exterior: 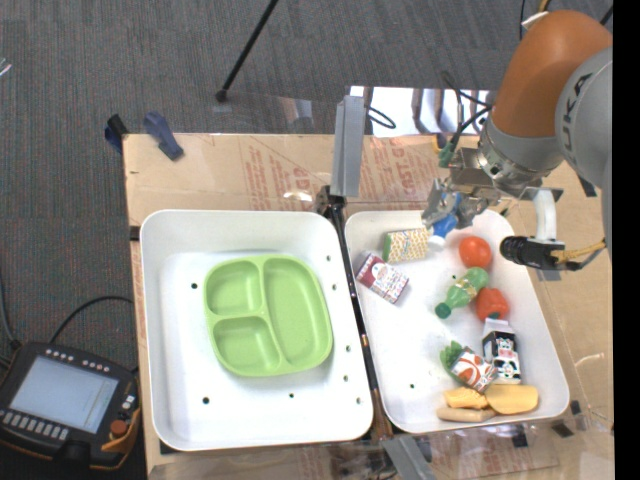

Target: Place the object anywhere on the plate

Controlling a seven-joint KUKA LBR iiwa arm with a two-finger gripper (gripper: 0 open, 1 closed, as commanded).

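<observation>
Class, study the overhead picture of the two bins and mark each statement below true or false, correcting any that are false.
1. The green plate lies in the left bin. True.
2. The plate has three compartments. True.
3. A tomato sits on the plate. False: the red tomato lies in the right bin.
4. The gripper hovers over the left bin. False: it is at the right bin's far edge, near the corn-print box.
5. The milk carton lies in the right bin. True.

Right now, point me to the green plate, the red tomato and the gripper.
green plate (268, 316): camera view, on the divider between its compartments.
red tomato (475, 252): camera view, on its top surface.
gripper (445, 211): camera view, at its tip, over the right bin's far edge.
</observation>
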